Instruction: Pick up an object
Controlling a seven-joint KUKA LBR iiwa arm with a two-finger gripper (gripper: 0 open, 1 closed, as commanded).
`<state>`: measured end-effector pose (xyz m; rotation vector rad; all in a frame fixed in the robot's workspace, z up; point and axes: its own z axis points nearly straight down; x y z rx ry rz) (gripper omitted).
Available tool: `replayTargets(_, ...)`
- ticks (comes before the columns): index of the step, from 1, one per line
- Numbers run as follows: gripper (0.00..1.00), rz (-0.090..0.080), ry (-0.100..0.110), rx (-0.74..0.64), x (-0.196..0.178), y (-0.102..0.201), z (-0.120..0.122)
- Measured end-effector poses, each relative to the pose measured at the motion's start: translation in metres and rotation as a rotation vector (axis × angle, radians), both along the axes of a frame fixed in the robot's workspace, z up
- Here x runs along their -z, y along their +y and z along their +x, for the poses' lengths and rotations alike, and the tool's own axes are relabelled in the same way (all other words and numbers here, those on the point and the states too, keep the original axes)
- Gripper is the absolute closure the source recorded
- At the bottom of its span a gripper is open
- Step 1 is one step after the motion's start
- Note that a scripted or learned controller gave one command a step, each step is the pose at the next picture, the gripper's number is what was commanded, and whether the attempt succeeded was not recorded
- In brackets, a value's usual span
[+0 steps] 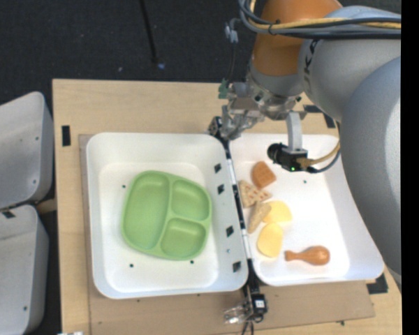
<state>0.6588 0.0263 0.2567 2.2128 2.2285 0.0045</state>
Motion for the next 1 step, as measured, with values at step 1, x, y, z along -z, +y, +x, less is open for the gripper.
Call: replayTargets(1, 1.00, -0.001, 0.000, 0.001, -0.0020, 0.0552, 0.0124)
